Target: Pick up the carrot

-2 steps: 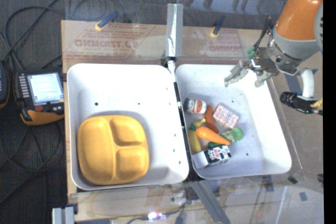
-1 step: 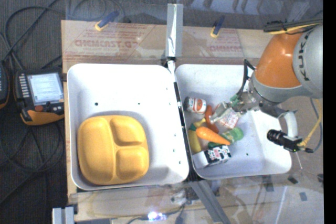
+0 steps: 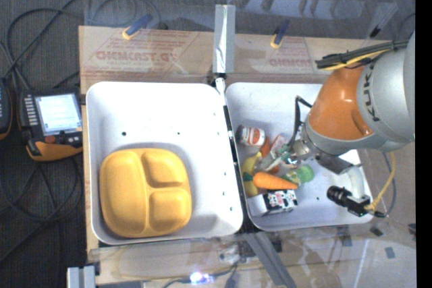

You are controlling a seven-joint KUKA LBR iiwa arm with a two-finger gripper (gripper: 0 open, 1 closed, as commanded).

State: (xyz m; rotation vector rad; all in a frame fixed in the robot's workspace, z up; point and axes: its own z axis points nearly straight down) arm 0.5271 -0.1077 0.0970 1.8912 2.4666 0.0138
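In the camera view we see the carrot (image 3: 273, 180) lying flat in the right bin (image 3: 317, 209), near its left wall and toward the front edge, wedged among small toy foods and a black-and-white carton (image 3: 279, 200). The claw (image 3: 290, 153) hangs just behind it, probably lining up a grasp; we cannot tell its opening or whether it holds anything. The left bin (image 3: 155, 111) carries a yellow divided tray (image 3: 145, 191).

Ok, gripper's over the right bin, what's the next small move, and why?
Probably shift the gripper slightly toward the bin's near edge, then lower. The carrot lies flat just below it in the view, crowded by small items, so centring over it first looks wise.
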